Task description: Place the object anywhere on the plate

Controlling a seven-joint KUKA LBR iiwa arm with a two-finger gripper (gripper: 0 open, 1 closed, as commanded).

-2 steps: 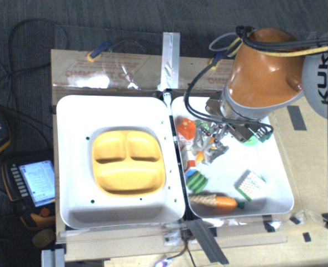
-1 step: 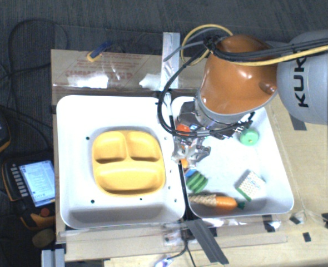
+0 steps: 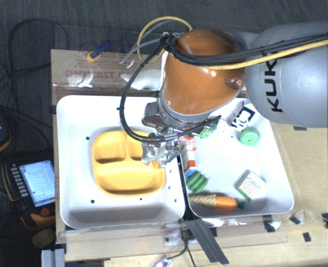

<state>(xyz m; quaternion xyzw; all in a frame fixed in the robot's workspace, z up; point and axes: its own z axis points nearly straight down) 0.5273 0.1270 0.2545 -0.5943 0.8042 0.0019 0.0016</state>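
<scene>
Tool (image 3: 159, 153) hangs over the plate's (image 3: 122, 168) right rim; whether it's spread or pinching, cannot tell. Carrot (image 3: 218, 202) lies well right of the plate, beside a green ball (image 3: 248, 136).

You have two shallow white bins (image 3: 75, 115) of smooth, glossy plastic that catch the light along their rims. In the left bin, the yellow divided plate (image 3: 119, 168) looks like moulded plastic with a soft sheen. In the right bin, near its front edge, the orange carrot (image 3: 219, 202) has a smooth, slightly shiny toy-plastic skin. The arm's orange band (image 3: 200, 74) is polished and reflective; its grey shell (image 3: 289, 77) is satin. The bench (image 3: 308, 166) beneath looks like matt, pale wood.
</scene>
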